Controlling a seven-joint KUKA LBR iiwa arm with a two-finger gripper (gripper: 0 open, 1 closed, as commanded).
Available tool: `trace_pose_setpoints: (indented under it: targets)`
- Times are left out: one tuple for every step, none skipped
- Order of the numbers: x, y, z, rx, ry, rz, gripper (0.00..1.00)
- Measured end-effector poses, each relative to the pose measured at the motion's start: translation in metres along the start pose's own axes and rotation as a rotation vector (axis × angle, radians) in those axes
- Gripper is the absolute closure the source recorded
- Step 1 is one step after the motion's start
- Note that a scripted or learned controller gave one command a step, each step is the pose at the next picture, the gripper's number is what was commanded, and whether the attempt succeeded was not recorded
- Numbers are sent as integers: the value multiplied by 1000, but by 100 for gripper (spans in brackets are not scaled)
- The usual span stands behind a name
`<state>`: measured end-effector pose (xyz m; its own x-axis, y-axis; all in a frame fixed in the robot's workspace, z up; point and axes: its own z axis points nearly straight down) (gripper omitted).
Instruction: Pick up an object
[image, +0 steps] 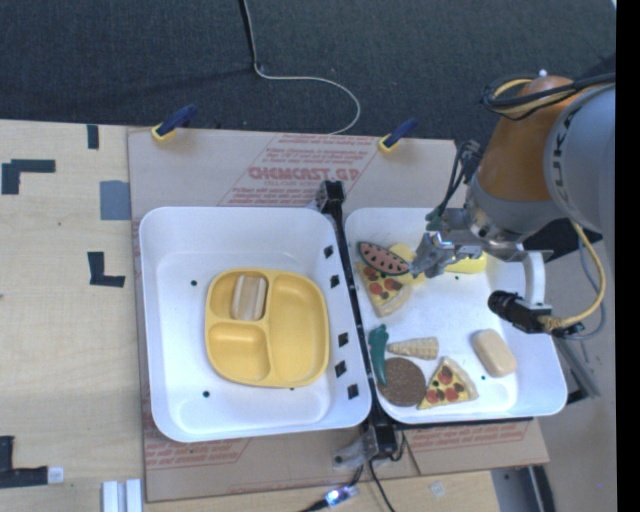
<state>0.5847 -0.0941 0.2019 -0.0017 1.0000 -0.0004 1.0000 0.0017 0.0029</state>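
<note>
Over the right bin (530, 400), jaws (432, 255) near triangular pizza slice (385, 290).

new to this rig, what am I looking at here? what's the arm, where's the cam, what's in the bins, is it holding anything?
One camera looks down at a slant on a bench. The grey arm with the orange band reaches in from the right; its gripper hangs over the right bin, by a watermelon slice, a pizza slice and something yellow. I can't tell whether it holds anything. Nearer the front lie a second pizza slice, a brown disc and a tan block. The left bin holds a yellow divided tray.
</note>
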Motion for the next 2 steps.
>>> trace_pose_setpoints:
  targets:
    - [0, 1, -24, 1, 0, 0, 100]
    - [40, -34, -12, 8, 1, -2, 100]
